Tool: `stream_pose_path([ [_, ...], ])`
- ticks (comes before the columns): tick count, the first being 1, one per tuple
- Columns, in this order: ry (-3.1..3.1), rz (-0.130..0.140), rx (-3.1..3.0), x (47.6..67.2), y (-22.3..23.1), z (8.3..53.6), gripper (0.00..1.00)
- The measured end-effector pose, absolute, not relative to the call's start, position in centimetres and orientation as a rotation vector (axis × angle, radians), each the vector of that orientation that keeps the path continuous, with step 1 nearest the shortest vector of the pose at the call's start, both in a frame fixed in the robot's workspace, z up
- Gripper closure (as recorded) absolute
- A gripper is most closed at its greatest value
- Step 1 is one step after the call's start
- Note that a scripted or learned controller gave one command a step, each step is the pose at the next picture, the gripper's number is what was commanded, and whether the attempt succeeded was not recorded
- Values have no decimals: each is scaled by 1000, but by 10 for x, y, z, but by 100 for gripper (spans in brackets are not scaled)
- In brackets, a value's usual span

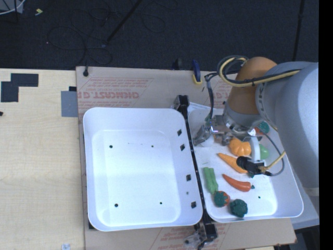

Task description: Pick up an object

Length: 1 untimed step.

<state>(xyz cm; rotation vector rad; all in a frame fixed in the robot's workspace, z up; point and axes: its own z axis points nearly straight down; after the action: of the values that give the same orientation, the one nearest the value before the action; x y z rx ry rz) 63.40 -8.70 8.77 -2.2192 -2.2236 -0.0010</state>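
My gripper (pixel 212 133) hangs low over the upper left part of the right white bin (pixel 291 204), with the grey arm reaching in from the right. Just to its right sits an orange pumpkin-shaped toy (pixel 240 147). An orange carrot (pixel 230 161) lies below that, then a red-orange chili (pixel 237 182). A long green vegetable (pixel 210 179) lies near the bin's left wall. A red-and-green strawberry-like toy (pixel 221 198) and a dark green broccoli (pixel 239 208) rest at the front. Nothing shows held in the gripper.
The left white bin (pixel 93 139) stands beside the right one, with black clips (pixel 188 177) along the shared wall. A pale green piece (pixel 263 152) and a teal piece (pixel 264 127) peek out under the arm. The bulky arm covers the right bin's far right side.
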Motion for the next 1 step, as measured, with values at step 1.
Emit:
stream_pose_path([
  [1, -2215, 8, -2216, 574, -83, 87, 0],
])
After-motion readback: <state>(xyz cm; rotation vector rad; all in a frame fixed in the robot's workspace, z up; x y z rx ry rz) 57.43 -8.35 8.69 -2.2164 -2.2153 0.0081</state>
